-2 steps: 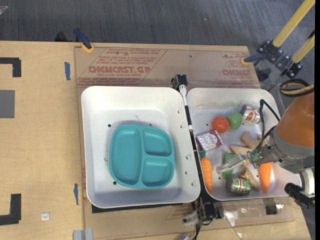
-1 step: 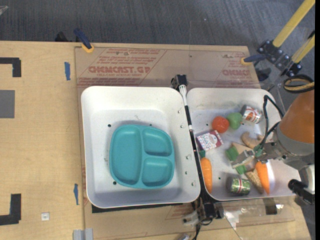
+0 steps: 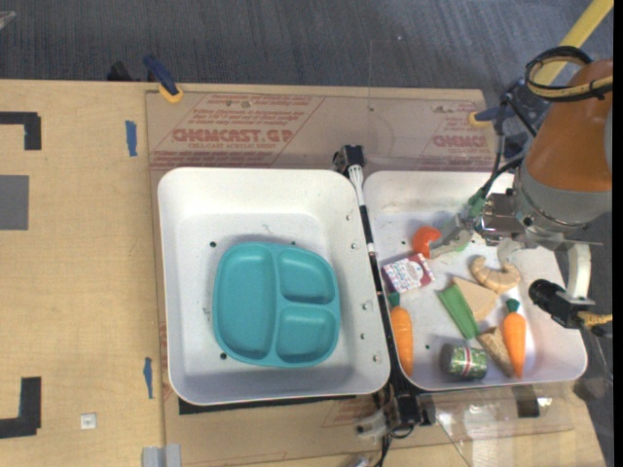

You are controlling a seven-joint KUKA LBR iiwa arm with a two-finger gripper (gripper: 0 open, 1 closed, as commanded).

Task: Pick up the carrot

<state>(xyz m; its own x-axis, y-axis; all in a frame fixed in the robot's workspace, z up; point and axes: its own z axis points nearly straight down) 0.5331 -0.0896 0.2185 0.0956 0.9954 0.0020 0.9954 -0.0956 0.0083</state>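
Carrot [image 3: 401,334] at bin's left edge, well left-below the tool [image 3: 465,230].

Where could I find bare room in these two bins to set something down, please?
In the left bin, bare floor rings the teal divided plate, widest along the far wall. In the right bin, the far-left corner is bare. Its near half is crowded: two carrots, a small can, a green piece.

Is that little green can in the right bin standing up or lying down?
Lying down. The green can rests on its side on the right bin floor, round end facing left, near a carrot.
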